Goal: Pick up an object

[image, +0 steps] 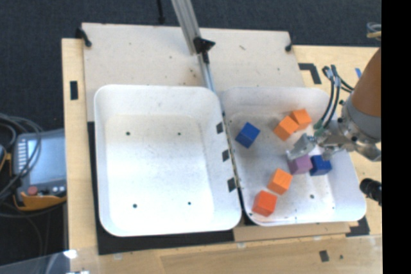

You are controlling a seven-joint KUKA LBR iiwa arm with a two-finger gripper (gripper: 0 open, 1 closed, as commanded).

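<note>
The right bin (257, 106) holds several small blocks. A blue cube (247, 135) lies near its left wall. Two orange blocks (292, 123) touch each other toward the back. Further forward lie an orange cube (280, 181) and an orange-red one (264, 203). A purple block (300, 164) and a dark blue block (320, 165) sit side by side at mid-right. My gripper (303, 149) reaches in from the right and hangs just over the purple block, its metal fingers low above the block's top edge.
The left bin (160, 96) stands beside the right one, with a ridge between them. A slanted metal pole (183, 6) rises from the back of the bench. A pendant and cables (32, 167) lie off the bench at the left.
</note>
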